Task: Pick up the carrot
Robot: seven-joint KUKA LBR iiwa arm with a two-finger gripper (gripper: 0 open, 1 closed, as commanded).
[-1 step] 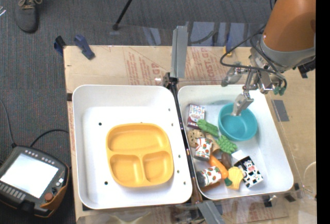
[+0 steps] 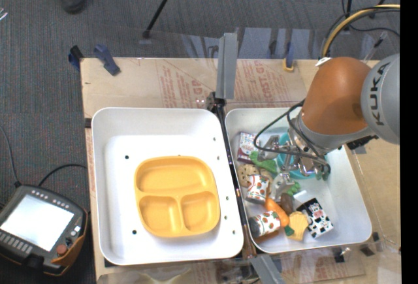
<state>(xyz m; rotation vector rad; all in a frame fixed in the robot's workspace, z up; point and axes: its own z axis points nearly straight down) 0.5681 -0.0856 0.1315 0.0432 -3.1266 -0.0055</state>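
The carrot [image 2: 279, 209], a small orange piece, lies in the clutter near the front of the right bin [image 2: 349, 201]. My gripper [image 2: 283, 186] reaches down into that pile from the right, its tip just above and behind the carrot, close to touching it. The wrist and cables hide how the gripper stands and whether anything sits in it. The orange band of the arm [image 2: 334, 96] hangs over the bin's back right part.
Around the carrot lie a cow-patterned carton [image 2: 318, 218], a strawberry-print can [image 2: 264, 224], a yellow wedge [image 2: 298, 228], a small carton [image 2: 257, 189], a cookie [image 2: 245, 175], green and teal toys [image 2: 266, 162] and a purple packet [image 2: 246, 141]. The left bin [image 2: 114, 145] holds a yellow divided plate [image 2: 176, 196].
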